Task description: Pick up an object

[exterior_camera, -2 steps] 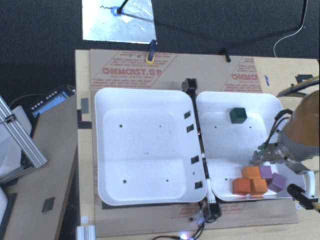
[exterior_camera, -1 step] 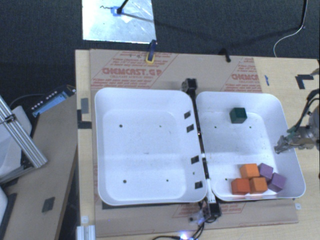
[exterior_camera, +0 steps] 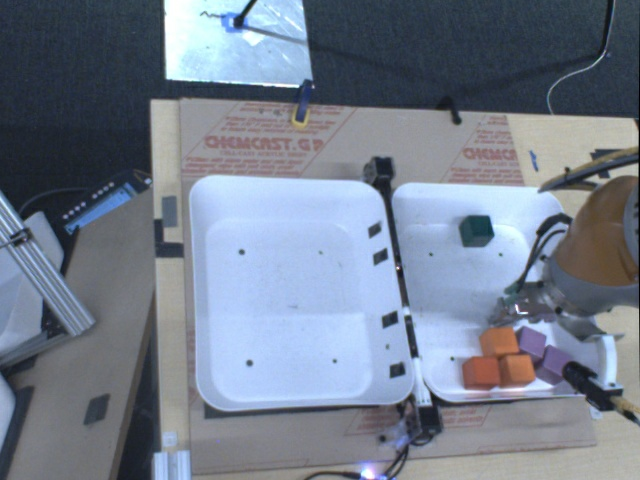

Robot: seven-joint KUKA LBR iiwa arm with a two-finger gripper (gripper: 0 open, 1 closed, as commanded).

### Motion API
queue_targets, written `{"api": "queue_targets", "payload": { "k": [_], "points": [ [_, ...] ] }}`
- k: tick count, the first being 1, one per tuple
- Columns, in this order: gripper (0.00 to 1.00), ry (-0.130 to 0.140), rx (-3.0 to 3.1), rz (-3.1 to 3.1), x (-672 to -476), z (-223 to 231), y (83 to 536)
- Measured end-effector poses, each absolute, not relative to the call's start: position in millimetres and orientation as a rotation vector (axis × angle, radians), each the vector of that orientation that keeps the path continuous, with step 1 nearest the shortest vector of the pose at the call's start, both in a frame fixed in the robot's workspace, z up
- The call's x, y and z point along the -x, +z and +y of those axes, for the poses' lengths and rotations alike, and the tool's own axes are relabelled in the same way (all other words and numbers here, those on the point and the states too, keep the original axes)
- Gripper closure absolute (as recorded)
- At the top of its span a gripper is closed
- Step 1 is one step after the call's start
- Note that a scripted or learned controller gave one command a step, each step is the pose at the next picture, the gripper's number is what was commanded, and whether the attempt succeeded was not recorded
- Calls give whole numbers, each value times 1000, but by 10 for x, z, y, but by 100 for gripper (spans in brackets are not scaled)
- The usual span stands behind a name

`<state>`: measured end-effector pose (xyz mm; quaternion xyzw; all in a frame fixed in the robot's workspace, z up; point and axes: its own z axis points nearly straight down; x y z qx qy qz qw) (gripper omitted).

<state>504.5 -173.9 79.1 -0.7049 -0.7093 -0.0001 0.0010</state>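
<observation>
In the right bin [exterior_camera: 440, 218] a dark green cube [exterior_camera: 477, 230] sits alone near the back. At the bin's front right corner lie three orange blocks [exterior_camera: 499, 358] and two purple blocks [exterior_camera: 542, 354], packed together. My gripper [exterior_camera: 512, 310] hangs low over the right side of this bin, just behind the orange and purple cluster. The orange-banded wrist [exterior_camera: 600, 248] covers much of it. Nothing shows between its tips.
The left bin [exterior_camera: 290, 293] lies beside the right one, with black clips [exterior_camera: 385, 258] along the shared wall. A cardboard sheet [exterior_camera: 400, 138] underlies both bins. A shiny metal plate [exterior_camera: 238, 26] lies at the back, and a cable [exterior_camera: 590, 58] runs across the dark floor.
</observation>
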Motion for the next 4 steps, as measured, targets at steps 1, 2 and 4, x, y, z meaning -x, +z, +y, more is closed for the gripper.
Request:
{"api": "queue_targets", "payload": {
  "k": [1, 2, 4],
  "points": [
    [100, -4, 2224, -2232, -5241, -2020, 1500],
    [100, -5, 2217, -2234, -5876, -1821, 1267],
    [100, -9, 2210, -2238, -5885, -648, 3189]
  ]
}}
